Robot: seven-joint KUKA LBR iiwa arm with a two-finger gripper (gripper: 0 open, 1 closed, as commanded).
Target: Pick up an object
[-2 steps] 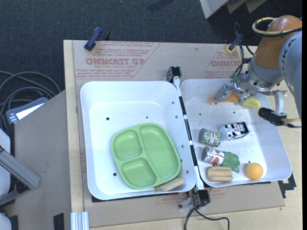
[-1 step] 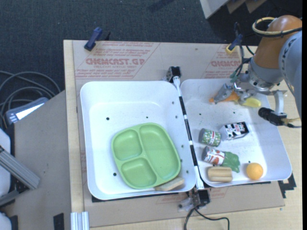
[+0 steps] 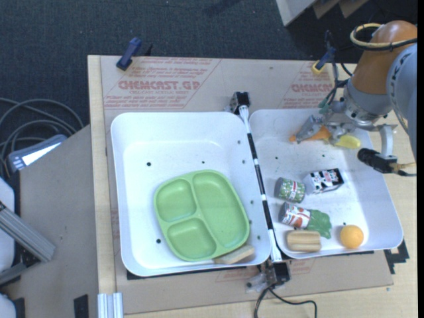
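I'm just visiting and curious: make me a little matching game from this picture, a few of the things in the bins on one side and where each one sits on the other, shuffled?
Things:
1. green divided plate
2. orange ball
3. black-and-white carton
4. bread roll

Places:
A. near corner of the right bin, by its outer edge
B. middle of the right bin, right of a small green can
C. in the left bin
D. near edge of the right bin, close to the divider between the bins

Pairs: 1-C, 2-A, 3-B, 4-D
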